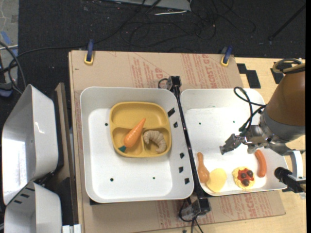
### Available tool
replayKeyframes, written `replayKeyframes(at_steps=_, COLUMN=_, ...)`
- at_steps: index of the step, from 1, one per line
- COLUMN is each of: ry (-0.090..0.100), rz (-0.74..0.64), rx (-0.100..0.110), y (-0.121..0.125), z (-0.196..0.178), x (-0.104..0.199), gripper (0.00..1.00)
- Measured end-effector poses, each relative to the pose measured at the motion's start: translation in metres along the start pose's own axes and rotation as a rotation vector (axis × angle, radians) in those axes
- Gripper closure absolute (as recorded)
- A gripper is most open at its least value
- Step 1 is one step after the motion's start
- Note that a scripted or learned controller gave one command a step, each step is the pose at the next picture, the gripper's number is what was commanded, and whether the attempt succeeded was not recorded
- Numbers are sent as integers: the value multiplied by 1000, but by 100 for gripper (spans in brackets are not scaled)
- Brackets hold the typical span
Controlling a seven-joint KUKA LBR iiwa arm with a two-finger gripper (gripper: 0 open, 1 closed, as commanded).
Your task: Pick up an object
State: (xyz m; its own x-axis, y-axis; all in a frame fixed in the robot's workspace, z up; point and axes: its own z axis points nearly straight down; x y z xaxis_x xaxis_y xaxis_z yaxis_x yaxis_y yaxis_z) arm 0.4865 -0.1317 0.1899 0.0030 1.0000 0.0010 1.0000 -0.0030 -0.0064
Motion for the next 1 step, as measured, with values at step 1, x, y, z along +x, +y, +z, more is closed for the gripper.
replayKeyframes(at_steps=1, ry=0, rz=-1, rx=-1, y=7, z=55, x=-6, gripper=0)
